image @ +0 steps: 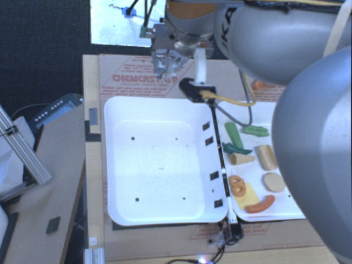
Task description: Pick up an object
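Note:
My gripper (166,66) hangs beyond the far rim of the left white bin (113,147), over the printed cardboard. It is well away from the toy food in the right bin (275,216). That bin holds a green pepper (231,133), a green leafy piece (256,130), a teal piece (235,148), a cone (241,159), a bread roll (267,157), a tan round piece (273,181), a pretzel (237,185), a yellow slice (248,194) and a sausage (259,204). An orange item (257,85) peeks out under the arm.
The big grey arm (308,92) covers the right bin's far and right parts. A black connector with a yellow cable (198,91) hangs over the divider between the bins. Left of the bench stand a slanted metal rail (22,153) and a blue-grey device (55,110).

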{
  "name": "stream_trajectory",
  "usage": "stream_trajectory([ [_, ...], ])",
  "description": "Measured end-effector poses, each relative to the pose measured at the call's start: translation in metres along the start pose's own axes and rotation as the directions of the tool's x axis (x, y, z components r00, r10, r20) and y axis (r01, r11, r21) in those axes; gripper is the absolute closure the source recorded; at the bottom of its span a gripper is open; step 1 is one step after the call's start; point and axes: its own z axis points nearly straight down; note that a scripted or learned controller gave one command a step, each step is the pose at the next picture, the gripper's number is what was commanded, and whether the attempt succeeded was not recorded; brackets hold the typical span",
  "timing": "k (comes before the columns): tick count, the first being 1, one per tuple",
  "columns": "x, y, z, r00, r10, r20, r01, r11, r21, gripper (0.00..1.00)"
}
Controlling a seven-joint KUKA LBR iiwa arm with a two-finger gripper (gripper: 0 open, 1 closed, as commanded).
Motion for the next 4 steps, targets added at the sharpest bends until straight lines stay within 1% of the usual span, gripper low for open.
stream_trajectory([
  [1, 0.008, 0.006, -0.031, 1.0, -0.005, 0.0, 0.005, 1.0, 0.003, 1.0],
  [3, -0.014, 0.006, -0.069, 1.0, -0.001, 0.001, 0.001, 1.0, 0.005, 1.0],
  [4, 0.03, 0.0, 0.0, 1.0, -0.007, 0.002, 0.007, 1.0, 0.01, 1.0],
])
